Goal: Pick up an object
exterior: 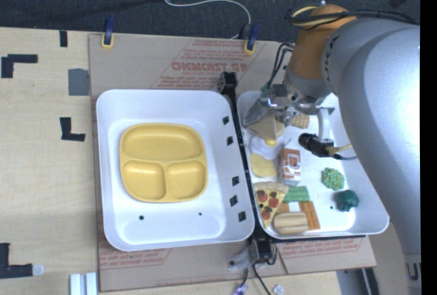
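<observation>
- The arm [369, 61] comes in from the right and takes up most of that side, so it covers the far right corner of the right bin [369, 222]. Looks like the reach-in step of the pick, nothing lifted yet as far as I can see.
- The left bin [113, 109] holds just a yellow three-section tray [164, 160]. It sits well apart from the action.
- The gripper [276, 109] hangs low over the back of the right bin, just above a pale yellow wedge, maybe cheese [268, 128]. Honestly can't tell if the fingers are open or closed; it's all grey clutter and cable there.
- Candidate things lie in the right bin: a brown-and-white carton [291, 165], a pizza slice [271, 197], a hot dog bun [290, 222], green broccoli [333, 178], and a dark green lump [346, 200] I can't identify.
- My guess for the next move: drop straight down and close on the wedge, without nudging the carton nearby.
</observation>
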You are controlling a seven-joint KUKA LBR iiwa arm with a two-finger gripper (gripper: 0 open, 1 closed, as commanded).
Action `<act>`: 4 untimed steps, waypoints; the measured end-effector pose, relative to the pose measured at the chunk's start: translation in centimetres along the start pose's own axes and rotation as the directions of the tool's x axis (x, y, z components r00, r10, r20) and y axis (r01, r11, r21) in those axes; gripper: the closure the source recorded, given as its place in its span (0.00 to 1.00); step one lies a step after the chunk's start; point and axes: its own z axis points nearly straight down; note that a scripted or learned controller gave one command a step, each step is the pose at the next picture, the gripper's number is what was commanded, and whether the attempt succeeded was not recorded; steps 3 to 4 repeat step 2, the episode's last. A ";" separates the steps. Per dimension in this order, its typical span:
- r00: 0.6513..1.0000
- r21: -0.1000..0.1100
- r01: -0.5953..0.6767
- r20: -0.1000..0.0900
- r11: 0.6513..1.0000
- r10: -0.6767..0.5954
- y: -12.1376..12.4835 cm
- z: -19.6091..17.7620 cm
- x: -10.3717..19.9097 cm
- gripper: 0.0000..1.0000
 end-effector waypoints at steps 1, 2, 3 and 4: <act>1.000 -0.010 -0.004 0.000 1.000 0.004 -0.1 -1.0 0.0 1.00; 1.000 -0.018 0.002 -0.005 1.000 -0.002 -3.6 -10.5 7.1 1.00; 1.000 -0.018 0.002 -0.005 1.000 -0.002 -3.6 -10.5 7.1 1.00; 1.000 -0.018 0.002 -0.005 1.000 -0.002 -3.6 -10.5 7.1 1.00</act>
